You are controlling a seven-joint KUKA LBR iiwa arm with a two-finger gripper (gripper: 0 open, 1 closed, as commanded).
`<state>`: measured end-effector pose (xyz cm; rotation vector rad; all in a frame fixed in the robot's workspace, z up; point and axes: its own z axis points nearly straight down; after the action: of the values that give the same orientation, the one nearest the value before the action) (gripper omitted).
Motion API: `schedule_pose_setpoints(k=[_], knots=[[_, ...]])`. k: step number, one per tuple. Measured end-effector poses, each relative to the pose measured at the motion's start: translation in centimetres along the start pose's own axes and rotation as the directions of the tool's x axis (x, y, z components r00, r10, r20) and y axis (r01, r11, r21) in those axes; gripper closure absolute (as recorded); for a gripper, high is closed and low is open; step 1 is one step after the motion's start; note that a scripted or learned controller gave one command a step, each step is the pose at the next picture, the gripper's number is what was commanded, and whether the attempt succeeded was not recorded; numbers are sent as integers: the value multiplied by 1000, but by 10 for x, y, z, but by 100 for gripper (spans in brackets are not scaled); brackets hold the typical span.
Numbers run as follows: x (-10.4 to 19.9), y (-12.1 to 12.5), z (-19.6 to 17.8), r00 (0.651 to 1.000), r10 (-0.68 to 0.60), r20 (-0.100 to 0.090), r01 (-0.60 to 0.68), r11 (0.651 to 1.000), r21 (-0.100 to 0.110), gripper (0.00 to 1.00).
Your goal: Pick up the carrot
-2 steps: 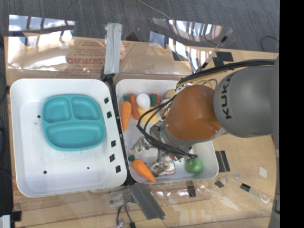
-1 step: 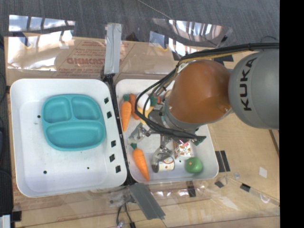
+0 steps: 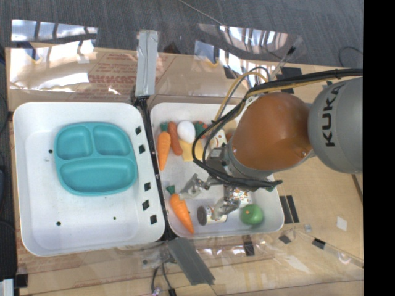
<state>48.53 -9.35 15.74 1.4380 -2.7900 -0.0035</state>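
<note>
A wooden bench (image 3: 321, 184) wrapped in places with clear plastic film carries two shallow white bins side by side, with dark grey carpet (image 3: 92, 2) beyond it at the top of the view.

Nearest the bottom edge, in the right bin (image 3: 271, 224), a carrot (image 3: 180, 210) lies slanted against the bin's left wall, its green top pointing up and away from the corner. Just right of it rests a small dark, rounded piece (image 3: 202, 214) that is too small to identify, and further right a green round fruit with a stem dimple (image 3: 251, 214) sits near the bin's lower right corner.

Above these hangs the gripper (image 3: 213, 196), its metal fingers (image 3: 196, 184) pointing down-left into the bin; they appear spread apart with nothing between them, close to but not touching the carrot. The arm's orange band (image 3: 271, 134) and grey body (image 3: 339, 125) cover much of the bin's right half.

Farther up, a second carrot (image 3: 163, 149) stands along the left wall, beside a slimmer orange-red vegetable (image 3: 175, 139), a white egg (image 3: 186, 130) and a yellow piece (image 3: 187, 150).

The left bin (image 3: 37, 227) holds a teal divided plate (image 3: 95, 157) with three compartments.
</note>
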Motion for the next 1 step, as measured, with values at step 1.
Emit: schedule_pose_setpoints(k=[1], knots=[[2, -6, 39, 958, -287, 3, 287, 958, 21, 0]])
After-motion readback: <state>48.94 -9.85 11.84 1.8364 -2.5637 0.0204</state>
